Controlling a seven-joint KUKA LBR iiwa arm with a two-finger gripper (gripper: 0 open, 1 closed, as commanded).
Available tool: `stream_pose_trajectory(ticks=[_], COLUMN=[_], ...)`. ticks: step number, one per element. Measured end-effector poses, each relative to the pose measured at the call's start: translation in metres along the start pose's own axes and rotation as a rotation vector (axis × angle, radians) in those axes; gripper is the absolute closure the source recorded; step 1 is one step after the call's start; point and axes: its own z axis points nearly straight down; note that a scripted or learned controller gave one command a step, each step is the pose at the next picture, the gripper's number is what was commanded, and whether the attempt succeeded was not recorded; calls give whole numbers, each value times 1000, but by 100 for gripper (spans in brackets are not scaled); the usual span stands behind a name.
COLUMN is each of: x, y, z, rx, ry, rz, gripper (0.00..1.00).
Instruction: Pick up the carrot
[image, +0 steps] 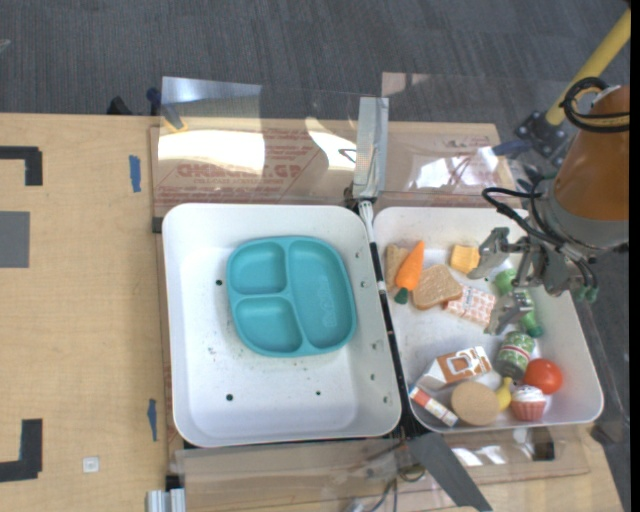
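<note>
- You have the carrot (410, 266) lying in the right bin (590, 385), close against the divider (372, 150) that runs between the two bins, orange body up and green tip pointing down towards the slice of bread.
- That slice of bread (436, 287) sits just beside the carrot, on the side away from the divider.
- Your gripper (505, 280) hangs over the right bin, well apart from the carrot, with the bread between them.
- Its fingers (493, 246) are spread, and nothing sits between them.
- A yellow cheese block (463, 258) lies between the carrot and the gripper, farther back in the bin.
- On the other side of the divider, the left bin (190, 300) holds a teal sectioned plate (291, 296).
- A red tomato (543, 376) and a cupcake (529, 402) rest in the bin corner farthest from the carrot.
</note>
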Motion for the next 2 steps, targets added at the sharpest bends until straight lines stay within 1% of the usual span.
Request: stream_pose_trajectory(ticks=[1, 2], x=[-67, -117], y=[41, 6], z=[28, 105], rx=[-2, 1], ry=[-1, -20], rz=[-108, -143], gripper=[0, 0])
